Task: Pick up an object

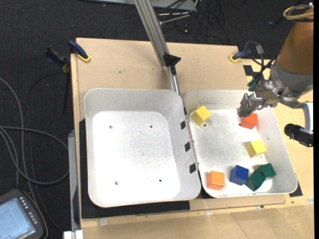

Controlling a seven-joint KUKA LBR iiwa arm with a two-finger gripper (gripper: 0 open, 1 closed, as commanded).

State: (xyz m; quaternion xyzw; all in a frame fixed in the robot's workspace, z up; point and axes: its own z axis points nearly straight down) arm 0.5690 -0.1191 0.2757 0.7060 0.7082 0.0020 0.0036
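Red-orange block (248, 121): cube, no long axis, edges skewed to right bin (281, 148) walls. Pincer (247, 108) directly above, touching; grip state indiscernible.

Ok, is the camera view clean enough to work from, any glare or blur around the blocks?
Camera view: even light, no harsh glare on the right bin; blocks cast soft, short shadows; the red block is sharp, though the hand partly covers it; the dark floor is dim.

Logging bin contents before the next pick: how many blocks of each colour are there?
Yellow: 2
Orange: 2
Green: 2
Blue: 1
Total: 7, all in the right bin.
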